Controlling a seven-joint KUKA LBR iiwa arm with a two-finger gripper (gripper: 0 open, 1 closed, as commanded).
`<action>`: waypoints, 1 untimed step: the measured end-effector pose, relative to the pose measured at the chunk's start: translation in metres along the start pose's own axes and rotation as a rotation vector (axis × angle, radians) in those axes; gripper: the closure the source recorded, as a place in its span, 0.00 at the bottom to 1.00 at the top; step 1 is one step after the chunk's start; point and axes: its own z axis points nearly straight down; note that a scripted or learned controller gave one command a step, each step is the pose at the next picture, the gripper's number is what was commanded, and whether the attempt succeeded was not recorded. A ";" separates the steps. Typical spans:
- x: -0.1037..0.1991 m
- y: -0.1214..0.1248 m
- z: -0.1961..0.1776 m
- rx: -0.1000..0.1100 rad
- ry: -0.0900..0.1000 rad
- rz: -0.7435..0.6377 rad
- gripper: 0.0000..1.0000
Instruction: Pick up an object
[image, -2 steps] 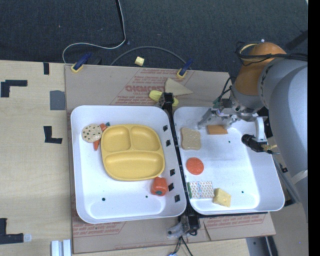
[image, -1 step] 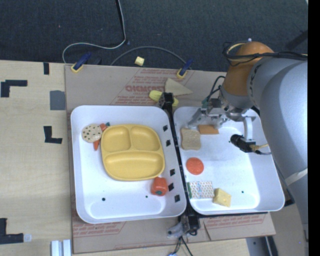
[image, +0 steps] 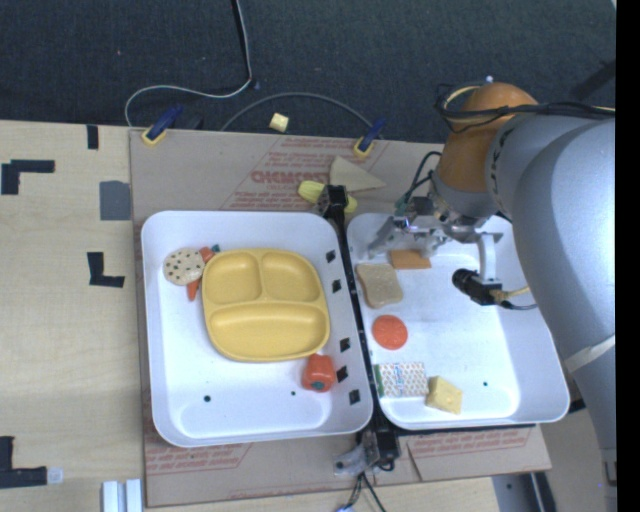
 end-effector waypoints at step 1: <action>0.001 0.001 -0.011 -0.002 0.003 0.000 1.00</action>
